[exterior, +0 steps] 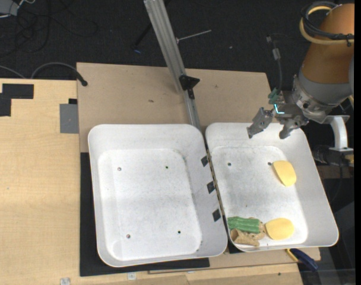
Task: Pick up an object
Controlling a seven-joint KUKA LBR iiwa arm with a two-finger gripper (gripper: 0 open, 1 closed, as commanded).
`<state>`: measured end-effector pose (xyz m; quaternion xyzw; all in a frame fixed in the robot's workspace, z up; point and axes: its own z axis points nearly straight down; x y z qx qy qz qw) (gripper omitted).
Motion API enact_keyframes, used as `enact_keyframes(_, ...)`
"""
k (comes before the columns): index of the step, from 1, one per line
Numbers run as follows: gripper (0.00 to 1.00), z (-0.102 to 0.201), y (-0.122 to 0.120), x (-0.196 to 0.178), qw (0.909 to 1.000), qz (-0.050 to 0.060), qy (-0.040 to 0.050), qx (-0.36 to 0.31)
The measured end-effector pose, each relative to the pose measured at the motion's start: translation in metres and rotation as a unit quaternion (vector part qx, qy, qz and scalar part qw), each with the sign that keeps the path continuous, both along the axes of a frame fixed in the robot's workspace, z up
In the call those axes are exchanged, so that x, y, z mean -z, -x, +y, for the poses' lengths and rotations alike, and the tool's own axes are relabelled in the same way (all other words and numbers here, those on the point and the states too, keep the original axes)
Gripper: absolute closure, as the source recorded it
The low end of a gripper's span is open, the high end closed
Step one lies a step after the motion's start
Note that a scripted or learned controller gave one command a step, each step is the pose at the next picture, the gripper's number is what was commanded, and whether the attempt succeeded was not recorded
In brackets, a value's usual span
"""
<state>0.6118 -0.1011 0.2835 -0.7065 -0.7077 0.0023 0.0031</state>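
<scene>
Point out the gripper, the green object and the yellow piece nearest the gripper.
gripper [272, 127]: camera view, midway between its spread fingertips.
green object [244, 224]: camera view, middle of its body.
yellow piece [284, 173]: camera view, centre of its top face.

— What sits on the surface [127, 94]?
— Two shallow white bins, touching side by side: the left bin [103, 136] and the right bin [314, 159].
— Anything under them?
— A black mat [85, 218] shows along the left bin's left and near edges.
</scene>
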Motion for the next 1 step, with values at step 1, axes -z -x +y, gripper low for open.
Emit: enact_keyframes(1, 0.0, -0.0005, -0.0006, -0.0026, 1.0, -0.002, 0.0003, 0.001)
